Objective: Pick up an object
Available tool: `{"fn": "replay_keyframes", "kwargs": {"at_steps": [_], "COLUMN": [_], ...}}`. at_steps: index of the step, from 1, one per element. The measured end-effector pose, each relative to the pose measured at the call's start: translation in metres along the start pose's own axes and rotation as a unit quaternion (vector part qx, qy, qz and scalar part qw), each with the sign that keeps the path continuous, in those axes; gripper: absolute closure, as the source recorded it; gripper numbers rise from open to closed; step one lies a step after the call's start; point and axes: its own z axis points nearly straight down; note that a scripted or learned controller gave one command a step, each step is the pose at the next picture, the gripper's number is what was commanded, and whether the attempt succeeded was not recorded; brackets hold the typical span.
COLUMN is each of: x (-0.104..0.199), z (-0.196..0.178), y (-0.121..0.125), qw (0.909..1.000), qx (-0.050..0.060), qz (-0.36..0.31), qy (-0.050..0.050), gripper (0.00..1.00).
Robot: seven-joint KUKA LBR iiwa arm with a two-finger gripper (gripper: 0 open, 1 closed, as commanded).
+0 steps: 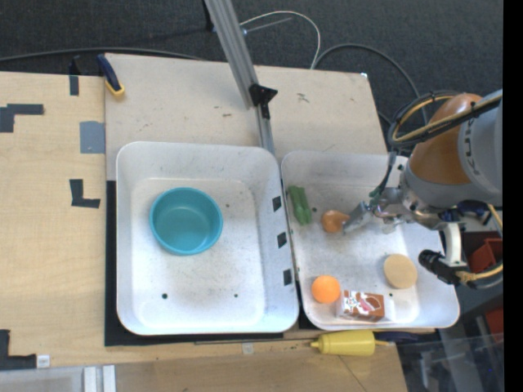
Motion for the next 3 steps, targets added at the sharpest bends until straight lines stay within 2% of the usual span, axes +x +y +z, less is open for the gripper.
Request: {"fn": "replay_keyframes", "kwargs": {"at_steps": [1,2,3], "x": [0.0,0.001,-0.003], "z": [0.022,0.012,-0.051], "y": [0.0,0.0,0.0], "qw": [1.0,1.0,1.0], "qx": [-0.003,-0.002,-0.006], "qz": [0.0,-0.001,0.0], "qy": [-0.001,0.0,-0.001], "gripper": [0.0,1.0,1.0]}}
